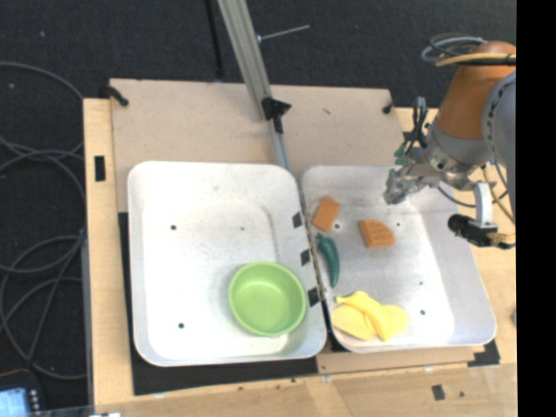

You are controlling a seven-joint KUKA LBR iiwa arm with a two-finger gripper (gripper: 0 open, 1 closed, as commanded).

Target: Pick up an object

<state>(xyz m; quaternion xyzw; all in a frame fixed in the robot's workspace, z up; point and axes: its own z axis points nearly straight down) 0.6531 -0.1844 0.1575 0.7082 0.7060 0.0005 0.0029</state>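
Green bowl (268,298), orange blocks (376,233)

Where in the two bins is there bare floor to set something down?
Left bin: everything behind and left of the green bowl. Right bin: the patch right of the orange block, behind the yellow pieces. Crowded: along the divider, by the teal object.

A green bowl (268,298) sits upright in the left bin (174,198), near its front right corner. In the right bin (452,294), an orange block (327,214) lies near the left wall, a second orange block (376,234) lies apart to its right, a dark green piece (328,260) lies along the left wall, and yellow pieces (369,317) are heaped at the front left.
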